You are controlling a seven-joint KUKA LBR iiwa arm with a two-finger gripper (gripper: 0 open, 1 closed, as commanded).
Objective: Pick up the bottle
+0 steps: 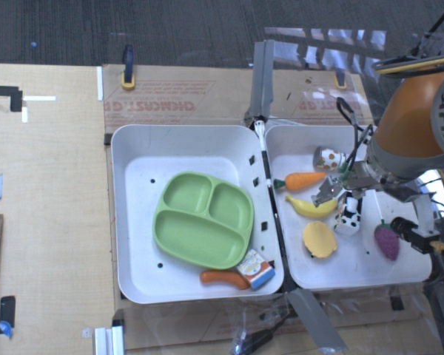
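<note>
Two white bins lie side by side; the left bin (133,198) carries a green plate (204,219), a sausage (220,278) and a small carton (257,271). In the right bin (370,268) I see a carrot (305,180), a banana (311,207), a yellow disc (320,239) and a purple fruit (387,241). The bottle (347,214), white with black spots, I judge, stands just beside the banana. The gripper (331,191) hangs near it, left of it; open or closed I cannot tell. I would shift it right over the bottle, clear of the banana, then descend. The arm hides part of the bin.
</note>
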